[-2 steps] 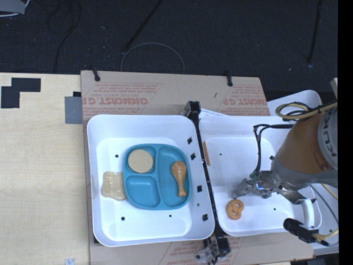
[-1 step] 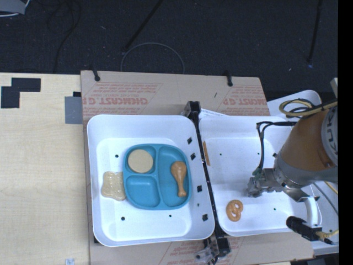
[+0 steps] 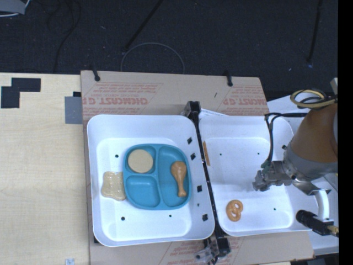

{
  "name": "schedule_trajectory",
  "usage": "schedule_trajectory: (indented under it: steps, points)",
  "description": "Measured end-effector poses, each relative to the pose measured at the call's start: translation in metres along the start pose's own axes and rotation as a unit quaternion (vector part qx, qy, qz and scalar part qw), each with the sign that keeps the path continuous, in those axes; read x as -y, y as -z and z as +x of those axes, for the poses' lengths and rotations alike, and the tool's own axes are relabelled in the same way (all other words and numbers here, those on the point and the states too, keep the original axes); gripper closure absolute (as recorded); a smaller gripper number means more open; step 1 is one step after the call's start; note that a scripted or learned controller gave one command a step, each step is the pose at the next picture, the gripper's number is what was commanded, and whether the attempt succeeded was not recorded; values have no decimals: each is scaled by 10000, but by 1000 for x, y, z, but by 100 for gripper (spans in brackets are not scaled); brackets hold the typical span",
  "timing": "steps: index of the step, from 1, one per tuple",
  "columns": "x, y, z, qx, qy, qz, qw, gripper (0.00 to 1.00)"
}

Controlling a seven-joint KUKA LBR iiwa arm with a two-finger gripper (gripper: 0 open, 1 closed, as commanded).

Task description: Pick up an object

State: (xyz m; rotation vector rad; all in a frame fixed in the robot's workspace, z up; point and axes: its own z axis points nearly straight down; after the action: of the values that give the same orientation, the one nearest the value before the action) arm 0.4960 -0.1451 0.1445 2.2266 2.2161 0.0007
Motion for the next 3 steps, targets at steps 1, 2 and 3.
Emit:
schedule_trajectory:
  steps: [1, 2, 3]
  points:
    - [2, 62, 1, 4, 28, -15, 10000, 100]
    - [1, 83, 1, 1, 30, 1, 10000, 100]
    - [7, 77, 46, -13, 39, 24, 10000, 100]
